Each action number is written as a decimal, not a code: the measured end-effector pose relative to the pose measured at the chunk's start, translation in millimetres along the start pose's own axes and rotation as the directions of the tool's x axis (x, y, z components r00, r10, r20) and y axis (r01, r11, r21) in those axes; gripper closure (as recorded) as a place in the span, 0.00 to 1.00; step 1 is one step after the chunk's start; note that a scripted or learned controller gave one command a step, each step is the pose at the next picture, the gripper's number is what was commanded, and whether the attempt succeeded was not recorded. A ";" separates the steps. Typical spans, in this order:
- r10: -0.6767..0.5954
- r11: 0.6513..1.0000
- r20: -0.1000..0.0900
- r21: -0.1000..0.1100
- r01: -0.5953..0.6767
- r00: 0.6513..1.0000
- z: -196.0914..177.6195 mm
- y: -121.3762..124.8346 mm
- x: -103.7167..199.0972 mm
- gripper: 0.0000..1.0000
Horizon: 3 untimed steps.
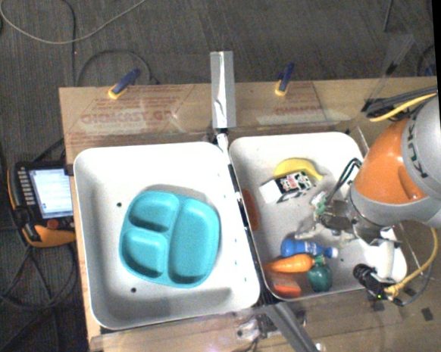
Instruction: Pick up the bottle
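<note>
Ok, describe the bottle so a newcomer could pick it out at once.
Start at the right bin, the one the arm reaches into, and look to its lower middle. The bottle lies there on its side just below the claw, right above the orange carrot. It is the one blue thing in that bin, with a white cap end towards the right.

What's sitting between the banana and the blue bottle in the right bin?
In the camera view, a small white carton lies just below the banana; bare bin floor and the gripper separate it from the blue bottle.
</note>
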State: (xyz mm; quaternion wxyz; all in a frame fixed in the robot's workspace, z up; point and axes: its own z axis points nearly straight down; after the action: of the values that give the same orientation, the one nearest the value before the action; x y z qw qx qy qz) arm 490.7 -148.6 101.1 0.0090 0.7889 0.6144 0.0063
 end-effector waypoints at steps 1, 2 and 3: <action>0.407 0.913 0.014 0.021 -0.407 0.914 -95.7 24.6 -13.7 0.00; 0.475 0.880 0.003 0.010 -0.475 0.880 10.8 -2.1 -5.9 0.00; 0.474 0.880 0.002 0.010 -0.474 0.880 1.4 -1.0 -5.4 1.00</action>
State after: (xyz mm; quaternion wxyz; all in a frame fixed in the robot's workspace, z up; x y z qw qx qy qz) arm 488.5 -153.6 99.6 0.0029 0.9152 0.4029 0.0053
